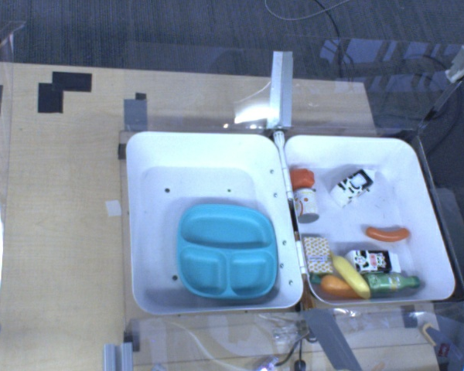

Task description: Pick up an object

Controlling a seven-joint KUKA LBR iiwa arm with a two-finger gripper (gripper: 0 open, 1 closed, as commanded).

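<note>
White plastic forms both shallow bins, which sit side by side on the pale wooden bench (62,207), touching along a shared middle rim so things can pass easily from one to the other. The left bin (151,168), at the centre of the frame, holds a blue divided tray (227,250) lying flat. The right bin (417,176) holds every candidate for picking: a small can with an orange-red lid (303,193) against the divider, a black-and-white carton (351,186) tilted near the upper middle, and a sausage (387,233) lying alone toward the right. At the lower edge a patterned packet (318,253), banana (349,275), orange piece (334,286), green bottle (392,284) and a second black-and-white carton (370,261) crowd together, touching. The sausage, lying apart, looks the easiest target. The pincer's state cannot be told from this view.
</note>
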